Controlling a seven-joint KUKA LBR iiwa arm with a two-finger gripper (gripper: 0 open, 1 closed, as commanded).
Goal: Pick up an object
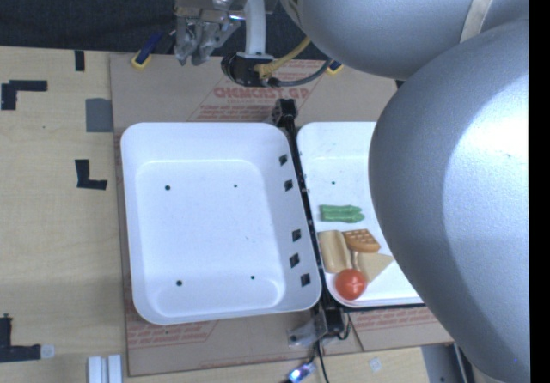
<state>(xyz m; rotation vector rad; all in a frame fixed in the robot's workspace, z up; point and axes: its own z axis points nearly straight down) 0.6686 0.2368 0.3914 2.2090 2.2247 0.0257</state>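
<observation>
Overhead, the gripper [196, 48] hangs above the desk beyond the far edge of the left bin [137, 201], well apart from any object; nothing sits between its fingers, and whether they are open or shut cannot be told at this angle. Candidates all lie in the right bin [335, 145], clustered near its front left corner: a green pod-shaped piece [342, 214], a tan bread-like piece [332, 250], a small waffle [363, 241] touching it, a pale wedge [375, 265], and a red tomato [350, 284] nearest the rim. They look like toy food, likely light, stiff, smooth plastic. Tomato judged slippery and apt to roll; crowded by neighbours. Green piece lies apart, narrow; best taken across its short width.
</observation>
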